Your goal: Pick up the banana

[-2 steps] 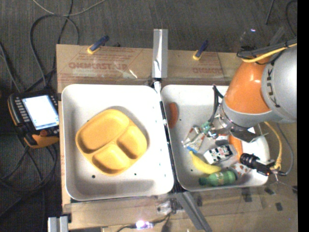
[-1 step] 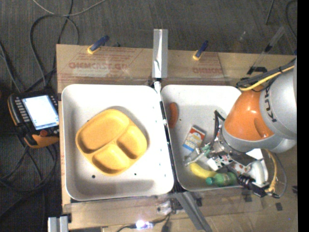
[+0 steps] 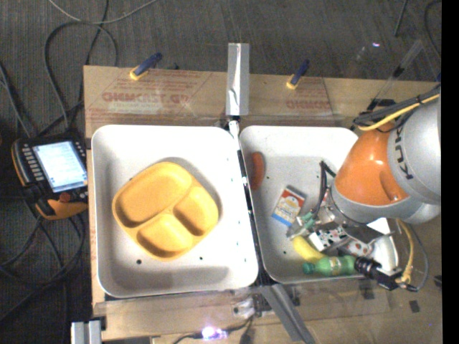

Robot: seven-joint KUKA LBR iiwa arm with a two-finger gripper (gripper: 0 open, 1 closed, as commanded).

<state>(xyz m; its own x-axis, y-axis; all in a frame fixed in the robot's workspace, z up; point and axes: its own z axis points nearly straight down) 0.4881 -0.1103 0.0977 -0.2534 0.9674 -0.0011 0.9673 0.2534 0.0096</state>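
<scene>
The banana (image 3: 304, 249) lies in the right bin (image 3: 267, 260), near its front wall, just behind a green bottle (image 3: 331, 266). The gripper (image 3: 320, 229) is directly above the banana's right end, partly covering it. Whether the jaws are apart or together cannot be determined.

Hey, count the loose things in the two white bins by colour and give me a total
Yellow: 2, the divided tray and banana
Green: 1, the bottle
Orange-red: 1, an oval piece
Blue and white: 1, a small carton
Total: 5
</scene>
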